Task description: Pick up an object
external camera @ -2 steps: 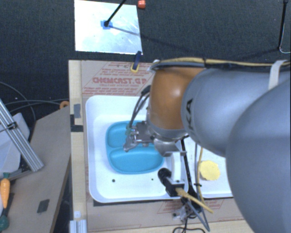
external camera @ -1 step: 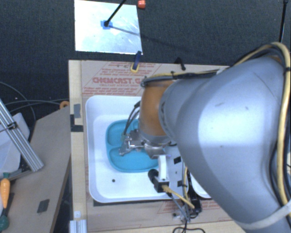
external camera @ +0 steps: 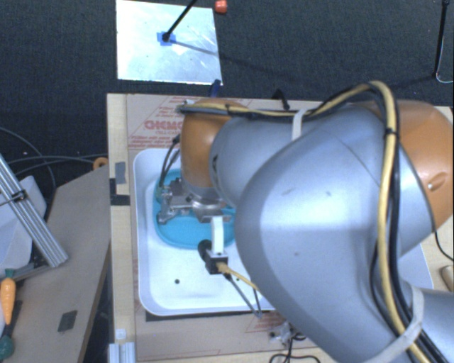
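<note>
Arm bent low over the left white bin point(external camera: 152, 298).
The gripper point(external camera: 177, 202) sits above a blue object point(external camera: 186, 230); jaw state cannot be told.

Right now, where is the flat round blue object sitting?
The flat round blue object lies in the left white bin, toward its far end, directly beneath the arm's gripper assembly, which covers its upper part in the camera view.

1. Shiny metal sheet point(external camera: 170, 42) lying on the dark carpet point(external camera: 57, 64) at the top.
2. Small orange block point(external camera: 220, 6) at that sheet's upper right corner.
3. Aluminium rails point(external camera: 28, 216) leaning at the left edge.
4. Toy carrot point(external camera: 6, 298) low at the left.
5. Black cables point(external camera: 42, 164) trailing across the carpet.
</note>
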Tool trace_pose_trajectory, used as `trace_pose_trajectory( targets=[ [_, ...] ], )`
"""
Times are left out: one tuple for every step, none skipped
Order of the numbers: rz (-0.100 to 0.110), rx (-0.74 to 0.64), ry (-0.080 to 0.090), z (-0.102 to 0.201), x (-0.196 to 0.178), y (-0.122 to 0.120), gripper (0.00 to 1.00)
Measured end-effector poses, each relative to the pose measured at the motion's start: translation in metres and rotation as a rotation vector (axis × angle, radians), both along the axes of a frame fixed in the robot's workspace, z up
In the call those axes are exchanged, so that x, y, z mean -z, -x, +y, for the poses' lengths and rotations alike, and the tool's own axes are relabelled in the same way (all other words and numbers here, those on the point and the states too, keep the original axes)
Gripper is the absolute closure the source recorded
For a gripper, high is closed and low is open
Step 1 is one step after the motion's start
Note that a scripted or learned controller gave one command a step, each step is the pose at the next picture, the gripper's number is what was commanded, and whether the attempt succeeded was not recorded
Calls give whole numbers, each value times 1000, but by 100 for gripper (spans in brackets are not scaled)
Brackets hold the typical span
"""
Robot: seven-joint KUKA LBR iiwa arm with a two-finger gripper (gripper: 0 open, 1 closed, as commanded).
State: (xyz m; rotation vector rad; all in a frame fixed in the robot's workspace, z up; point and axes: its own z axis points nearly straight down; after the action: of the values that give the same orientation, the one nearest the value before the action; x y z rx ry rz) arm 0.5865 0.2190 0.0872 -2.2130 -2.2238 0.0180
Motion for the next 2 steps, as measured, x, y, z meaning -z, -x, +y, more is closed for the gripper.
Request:
trace_pose_trajectory(
  targets=[
    [55, -2, -6, -41, 6, -23, 0],
    [62, -3, -8, -42, -6, -23, 100]
  ],
)
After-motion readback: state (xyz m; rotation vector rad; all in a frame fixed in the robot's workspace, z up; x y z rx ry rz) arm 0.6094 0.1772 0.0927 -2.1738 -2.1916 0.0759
